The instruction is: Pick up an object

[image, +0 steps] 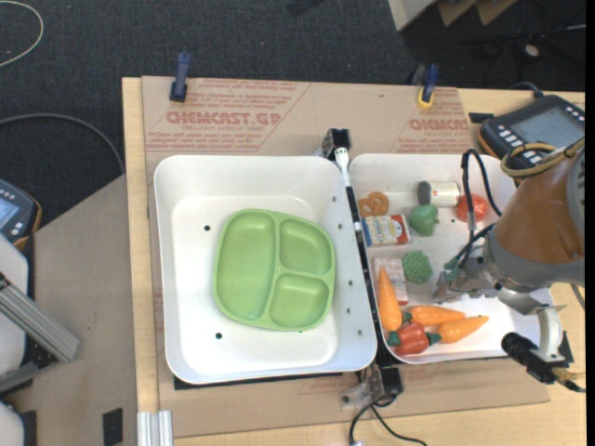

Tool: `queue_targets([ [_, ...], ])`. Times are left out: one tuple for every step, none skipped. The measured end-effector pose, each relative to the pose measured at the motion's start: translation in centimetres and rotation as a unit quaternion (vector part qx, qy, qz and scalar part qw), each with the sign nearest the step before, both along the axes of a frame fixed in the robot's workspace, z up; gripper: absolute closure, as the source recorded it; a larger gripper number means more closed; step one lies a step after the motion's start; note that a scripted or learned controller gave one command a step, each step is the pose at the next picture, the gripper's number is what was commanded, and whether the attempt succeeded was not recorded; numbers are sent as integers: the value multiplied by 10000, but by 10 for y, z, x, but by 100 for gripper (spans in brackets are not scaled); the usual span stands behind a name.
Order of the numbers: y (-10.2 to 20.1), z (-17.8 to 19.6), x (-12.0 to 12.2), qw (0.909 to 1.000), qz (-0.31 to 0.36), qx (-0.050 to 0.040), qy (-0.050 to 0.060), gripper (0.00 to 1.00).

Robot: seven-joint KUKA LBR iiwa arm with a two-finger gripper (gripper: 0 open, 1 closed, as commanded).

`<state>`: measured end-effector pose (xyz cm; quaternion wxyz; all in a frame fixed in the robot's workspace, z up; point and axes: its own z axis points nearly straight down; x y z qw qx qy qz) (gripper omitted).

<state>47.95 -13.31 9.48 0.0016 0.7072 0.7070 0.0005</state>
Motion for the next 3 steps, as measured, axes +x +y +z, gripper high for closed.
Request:
queue_targets([
  [0,10,0,10000,-4,-5,-9,100],
  [0,20,1,10000,-5,-10,-17,100],
  [138,93,39,9999,88,42,-33,100],
])
